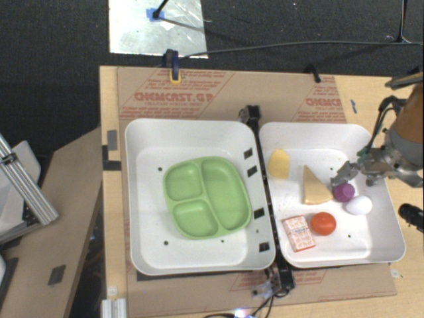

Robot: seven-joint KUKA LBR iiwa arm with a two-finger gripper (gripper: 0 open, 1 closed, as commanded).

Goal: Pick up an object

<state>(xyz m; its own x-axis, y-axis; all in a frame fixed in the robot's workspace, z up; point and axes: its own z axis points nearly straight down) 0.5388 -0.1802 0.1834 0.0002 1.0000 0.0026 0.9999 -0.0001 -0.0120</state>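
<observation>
Red-and-white packet [299, 232] sits nearest us at front of right bin [387, 249], tomato-red ball [323, 223] just beside it. We reckon approach step is in hand: gripper [350, 173] hangs low just above purple ball [343, 192] (white egg [359, 205] beside that). Nothing seen between its fingers; how far open, we can't tell. Next move calls for centring over ball, then descending.

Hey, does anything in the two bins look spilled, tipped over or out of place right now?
Nothing stands out. The green tray lies flat in the left bin, slightly turned. In the right bin, the cheese wedge, tomato, purple ball, egg and box lie loose, unspilled.
</observation>
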